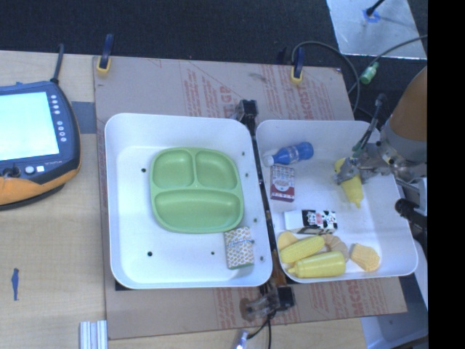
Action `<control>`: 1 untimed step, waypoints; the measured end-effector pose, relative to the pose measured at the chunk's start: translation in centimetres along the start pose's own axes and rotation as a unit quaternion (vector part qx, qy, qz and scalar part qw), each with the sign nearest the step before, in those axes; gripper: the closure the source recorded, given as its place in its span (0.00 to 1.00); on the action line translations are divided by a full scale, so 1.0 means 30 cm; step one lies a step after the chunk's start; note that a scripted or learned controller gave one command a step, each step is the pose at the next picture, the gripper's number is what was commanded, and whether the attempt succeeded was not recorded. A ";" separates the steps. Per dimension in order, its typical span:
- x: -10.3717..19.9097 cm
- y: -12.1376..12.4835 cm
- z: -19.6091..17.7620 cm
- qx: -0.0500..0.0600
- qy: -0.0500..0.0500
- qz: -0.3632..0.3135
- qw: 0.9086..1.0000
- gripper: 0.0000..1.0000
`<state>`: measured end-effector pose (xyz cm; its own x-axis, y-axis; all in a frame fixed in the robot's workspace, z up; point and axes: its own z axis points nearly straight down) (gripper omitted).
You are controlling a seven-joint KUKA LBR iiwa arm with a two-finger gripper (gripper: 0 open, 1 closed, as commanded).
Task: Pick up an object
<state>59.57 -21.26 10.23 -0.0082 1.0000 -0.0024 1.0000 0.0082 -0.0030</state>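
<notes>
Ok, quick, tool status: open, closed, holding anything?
Tool: shut on the yellow object, over the right bin.

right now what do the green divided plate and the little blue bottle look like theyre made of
Green divided plate: likely moulded plastic, matte to satin, judging by its even pale green colour, soft rounded compartment ridges and faint sheen. Blue bottle: probably plastic too, a glossy blue body with a white end; too small to be sure.
</notes>
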 end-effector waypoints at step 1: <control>0.193 0.042 0.034 0.001 0.001 0.001 1.000 1.00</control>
<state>60.79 -15.45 9.18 -0.0065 1.0000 -0.0001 1.0000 0.0065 -0.0047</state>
